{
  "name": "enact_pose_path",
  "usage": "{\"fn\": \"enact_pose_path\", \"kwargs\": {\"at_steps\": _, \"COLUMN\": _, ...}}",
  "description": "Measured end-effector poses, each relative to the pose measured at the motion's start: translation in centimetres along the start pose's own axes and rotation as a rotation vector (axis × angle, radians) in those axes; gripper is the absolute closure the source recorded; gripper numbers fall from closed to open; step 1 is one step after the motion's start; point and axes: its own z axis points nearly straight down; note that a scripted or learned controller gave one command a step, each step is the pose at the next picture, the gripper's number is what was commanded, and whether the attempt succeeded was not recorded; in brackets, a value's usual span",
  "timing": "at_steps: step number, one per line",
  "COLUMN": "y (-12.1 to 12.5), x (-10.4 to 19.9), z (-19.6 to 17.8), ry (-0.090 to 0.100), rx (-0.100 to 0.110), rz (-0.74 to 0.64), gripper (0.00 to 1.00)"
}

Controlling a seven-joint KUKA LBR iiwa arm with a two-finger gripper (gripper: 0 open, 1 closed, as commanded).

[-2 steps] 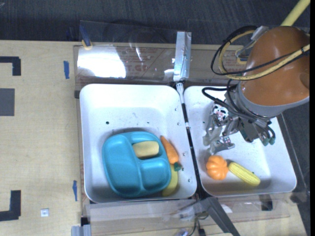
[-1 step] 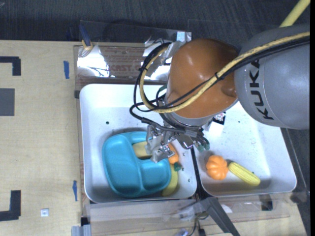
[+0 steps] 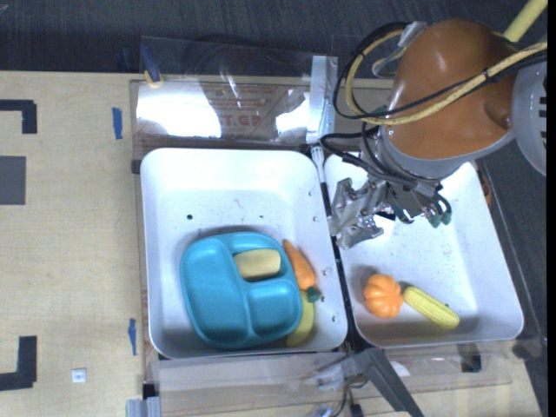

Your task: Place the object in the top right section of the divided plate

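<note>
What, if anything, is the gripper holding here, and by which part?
Nothing shows between the fingers of the gripper. It hangs above bare floor of the right bin, apart from the toy pumpkin and corn cob lying nearer the camera.

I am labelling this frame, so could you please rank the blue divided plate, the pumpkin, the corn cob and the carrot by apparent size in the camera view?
1. The blue divided plate, by far the largest.
2. The corn cob and the pumpkin: the cob is longer, the pumpkin rounder, too close to rank.
3. The carrot, thinnest, beside the plate.
</note>
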Motion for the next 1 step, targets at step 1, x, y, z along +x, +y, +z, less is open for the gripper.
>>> {"fn": "enact_pose_path", "kwargs": {"at_steps": 1, "y": 7.78, "x": 0.0, "z": 18.58, "ry": -0.005, "rx": -0.002, "rz": -0.473, "gripper": 1.0}}
